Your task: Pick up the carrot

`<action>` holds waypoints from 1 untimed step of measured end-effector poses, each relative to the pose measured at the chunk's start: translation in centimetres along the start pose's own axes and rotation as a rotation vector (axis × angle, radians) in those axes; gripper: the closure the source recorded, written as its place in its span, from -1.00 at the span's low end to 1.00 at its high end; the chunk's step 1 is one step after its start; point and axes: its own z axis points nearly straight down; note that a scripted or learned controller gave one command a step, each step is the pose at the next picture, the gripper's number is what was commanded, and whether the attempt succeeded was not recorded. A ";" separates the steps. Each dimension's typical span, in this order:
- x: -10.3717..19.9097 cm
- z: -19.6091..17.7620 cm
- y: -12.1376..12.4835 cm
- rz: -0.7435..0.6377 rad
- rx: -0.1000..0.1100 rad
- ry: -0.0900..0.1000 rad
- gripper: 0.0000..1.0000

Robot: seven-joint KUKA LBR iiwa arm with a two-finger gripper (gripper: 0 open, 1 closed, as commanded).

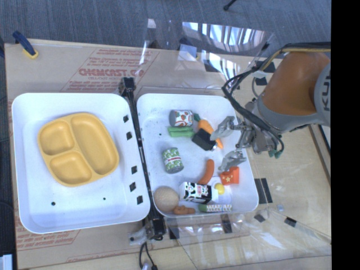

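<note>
The carrot is a short orange piece in the upper middle of the right bin. It lies partly under a black block, and an orange tip shows again at the block's right side. My gripper hovers just right of that block, open. One finger is towards the back and the other towards the front. Nothing is between the fingers.
Around the carrot are a red-and-white can, a green stick, a green can, a red-orange sausage, a red block, a cow-patterned carton and a beige ball. The left bin holds a yellow divided plate.
</note>
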 end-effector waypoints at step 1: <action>-6.2 7.7 -0.2 0.012 -0.002 0.005 -1.00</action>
